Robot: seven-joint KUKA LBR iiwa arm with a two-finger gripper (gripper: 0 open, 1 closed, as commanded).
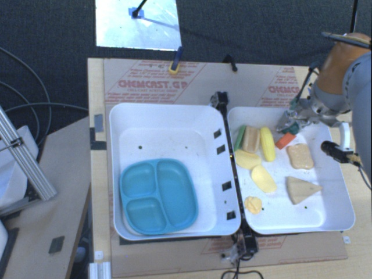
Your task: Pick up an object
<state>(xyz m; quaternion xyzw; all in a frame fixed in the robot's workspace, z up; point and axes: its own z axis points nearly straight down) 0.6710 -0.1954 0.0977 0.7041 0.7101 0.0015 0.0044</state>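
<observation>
Small yellow piece (253, 204) nearest; banana (267, 143) lengthwise front-to-back; gripper (289, 125) state unclear.

An orange-red piece (285, 140) lies flat in the right bin (337, 214), near its far wall.

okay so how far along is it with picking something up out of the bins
Early. Done so far: the arm has reached into the right bin, and the claw sits low at its far side, right by the small orange piece. Whether it grips anything can't be told from this view. The other food pieces lie flat on the bin floor, such as the yellow piece. Left: a confirmed grasp and the lift. The blue tray sits in the left bin.
</observation>
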